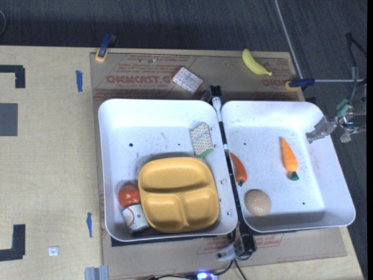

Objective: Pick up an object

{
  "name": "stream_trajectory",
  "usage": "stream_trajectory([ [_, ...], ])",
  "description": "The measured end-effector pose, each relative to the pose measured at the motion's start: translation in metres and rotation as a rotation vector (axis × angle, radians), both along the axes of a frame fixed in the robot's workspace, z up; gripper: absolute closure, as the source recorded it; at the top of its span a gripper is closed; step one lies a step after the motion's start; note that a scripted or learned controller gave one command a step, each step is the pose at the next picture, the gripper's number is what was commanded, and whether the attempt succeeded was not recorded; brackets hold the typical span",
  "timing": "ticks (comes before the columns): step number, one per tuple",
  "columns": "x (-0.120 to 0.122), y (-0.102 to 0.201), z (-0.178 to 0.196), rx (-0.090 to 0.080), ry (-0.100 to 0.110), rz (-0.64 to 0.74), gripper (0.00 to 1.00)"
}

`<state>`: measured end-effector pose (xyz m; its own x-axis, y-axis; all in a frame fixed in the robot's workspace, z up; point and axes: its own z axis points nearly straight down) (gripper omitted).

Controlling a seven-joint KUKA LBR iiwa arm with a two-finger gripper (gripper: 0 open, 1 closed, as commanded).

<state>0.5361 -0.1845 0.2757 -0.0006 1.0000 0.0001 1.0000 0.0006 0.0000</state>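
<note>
Pale wood tabletop point(46, 156) carries 2 white bins on cardboard. Farthest from the claw point(341, 124), the left bin point(116, 156) holds a yellow divided tray point(178, 194) and a small orange-lidded jar point(133, 209). Closer, the right bin point(326, 212) holds a red pepper point(238, 168), a tan ball point(257, 202) and, just left of and below the claw, an orange carrot point(288, 156). The claw hangs at the bin's right rim; I cannot tell its opening. The carrot looks light, stiff and smooth: best pinched across its middle.
</note>
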Motion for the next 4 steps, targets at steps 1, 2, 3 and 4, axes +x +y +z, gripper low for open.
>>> stream_trajectory([
  [1,0.064,0.027,-0.126,0.001,0.001,0.000,0.00],
  [2,0.040,0.067,-0.190,-0.001,-0.002,0.001,0.00],
  [3,0.041,0.067,-0.179,-0.001,-0.005,-0.001,1.00],
  [4,-0.027,0.108,-0.091,0.001,0.002,0.000,1.00],
])
